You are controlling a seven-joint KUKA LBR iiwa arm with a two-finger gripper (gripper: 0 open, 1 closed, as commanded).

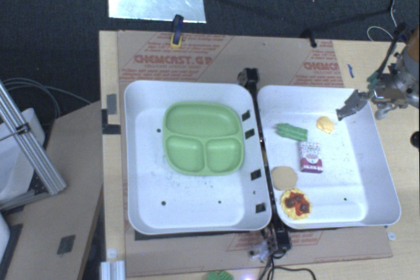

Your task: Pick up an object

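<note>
Heads up: your arm is cut off at 3 o'clock; gripper fingers too blurred, can't tell their state. Pickle in right bin, long axis running 10-to-4 o'clock.

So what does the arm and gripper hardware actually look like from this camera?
At the view's right edge, the gripper is grey metal, ending in a dark, flat, angular finger tip. Behind it sits a blocky silver-grey wrist assembly with small fittings and a teal-green spot. A bit of orange band shows above it. Thin cables run nearby; finer markings are too small to tell.
</note>
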